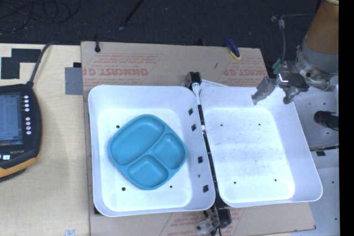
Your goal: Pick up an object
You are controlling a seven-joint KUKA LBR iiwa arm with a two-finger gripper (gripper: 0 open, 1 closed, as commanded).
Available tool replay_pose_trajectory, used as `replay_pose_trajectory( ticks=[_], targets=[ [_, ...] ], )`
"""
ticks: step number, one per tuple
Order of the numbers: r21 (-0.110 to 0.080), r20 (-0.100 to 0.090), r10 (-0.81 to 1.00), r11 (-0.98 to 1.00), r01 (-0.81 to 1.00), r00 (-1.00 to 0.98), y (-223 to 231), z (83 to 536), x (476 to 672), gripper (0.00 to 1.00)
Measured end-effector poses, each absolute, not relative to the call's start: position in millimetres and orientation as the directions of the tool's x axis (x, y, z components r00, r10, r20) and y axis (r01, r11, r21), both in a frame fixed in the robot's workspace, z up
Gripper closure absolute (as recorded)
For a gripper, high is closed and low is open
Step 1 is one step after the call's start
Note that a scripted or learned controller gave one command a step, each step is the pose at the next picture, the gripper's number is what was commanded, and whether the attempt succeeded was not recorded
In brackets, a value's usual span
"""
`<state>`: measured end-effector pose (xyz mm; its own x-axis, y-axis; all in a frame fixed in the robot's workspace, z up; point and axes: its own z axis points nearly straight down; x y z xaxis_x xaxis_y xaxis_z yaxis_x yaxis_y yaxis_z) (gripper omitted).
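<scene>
A blue three-compartment plate (147,151) lies flat in the left bin (98,174), a little toward that bin's near-left part, with bare white floor showing all round it and the widest margin on the far side. Its right edge comes close to the black clips (200,141) that run along the seam between the bins, yet does not touch them. The right bin (260,152), just across that seam from the plate, shows only dark specks on its floor. The hand (275,91) hangs above the right bin's far right corner, well apart from the plate, its two fingers spread wide with nothing between them. A cardboard sheet (166,66) covers the surface under both bins, and a teach pendant (15,124) rests well left of the plate.
</scene>
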<state>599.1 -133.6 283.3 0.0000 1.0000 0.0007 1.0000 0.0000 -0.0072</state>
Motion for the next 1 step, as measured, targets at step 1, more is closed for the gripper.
replay_pose_trajectory(
  ticks=[1],
  targets=[
    [-0.015, 0.004, 1.0, 0.006, 1.0, -0.006, -56.0, 177.2, 631.5, 0.0]
  ],
)
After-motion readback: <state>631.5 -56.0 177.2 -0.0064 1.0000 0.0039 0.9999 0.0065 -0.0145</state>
